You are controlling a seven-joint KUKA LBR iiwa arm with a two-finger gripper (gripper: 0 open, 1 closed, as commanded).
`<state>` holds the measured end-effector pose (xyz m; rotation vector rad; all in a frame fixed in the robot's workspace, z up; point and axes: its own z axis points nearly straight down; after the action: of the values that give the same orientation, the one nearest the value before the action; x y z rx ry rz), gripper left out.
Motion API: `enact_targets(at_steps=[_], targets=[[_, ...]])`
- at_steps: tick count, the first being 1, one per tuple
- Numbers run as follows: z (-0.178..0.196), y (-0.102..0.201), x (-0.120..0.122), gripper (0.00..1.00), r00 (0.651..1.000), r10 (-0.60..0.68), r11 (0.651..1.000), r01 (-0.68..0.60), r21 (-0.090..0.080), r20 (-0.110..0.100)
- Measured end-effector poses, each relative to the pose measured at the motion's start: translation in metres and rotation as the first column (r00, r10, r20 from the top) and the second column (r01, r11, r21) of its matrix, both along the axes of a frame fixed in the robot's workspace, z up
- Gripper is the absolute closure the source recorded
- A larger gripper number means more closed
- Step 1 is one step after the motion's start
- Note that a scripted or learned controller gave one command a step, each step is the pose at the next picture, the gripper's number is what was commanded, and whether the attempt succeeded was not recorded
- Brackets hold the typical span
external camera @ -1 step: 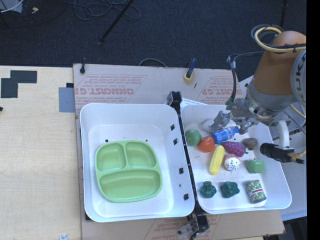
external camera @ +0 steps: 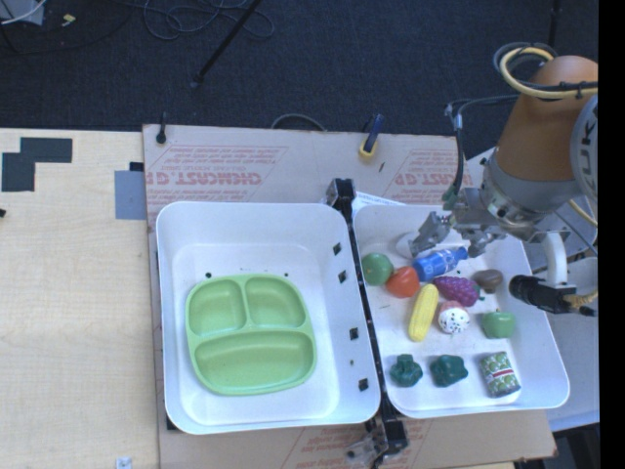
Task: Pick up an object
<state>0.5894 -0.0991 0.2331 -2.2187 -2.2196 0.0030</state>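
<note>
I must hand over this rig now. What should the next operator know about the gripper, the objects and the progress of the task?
Gripper: open, low over the right bin, at the blue bottle; nothing is between its fingers.
Objects: all lie in the right bin, among them the blue bottle, purple grapes, yellow corn, an orange piece and a green ball.
Left bin: holds a green divided plate.
Done: nothing lifted yet.
Left: close on one object and raise it.

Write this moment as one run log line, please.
gripper: above right bin, open, holds nothing | nearest: blue bottle | green tray: left bin
</note>
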Motion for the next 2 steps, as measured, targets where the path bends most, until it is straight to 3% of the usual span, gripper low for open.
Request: enact_targets(at_steps=[2], targets=[[-0.093, 0.006, -0.006, 0.00, 1.000, 0.000, 1.000, 0.000, 0.001, -0.005]])
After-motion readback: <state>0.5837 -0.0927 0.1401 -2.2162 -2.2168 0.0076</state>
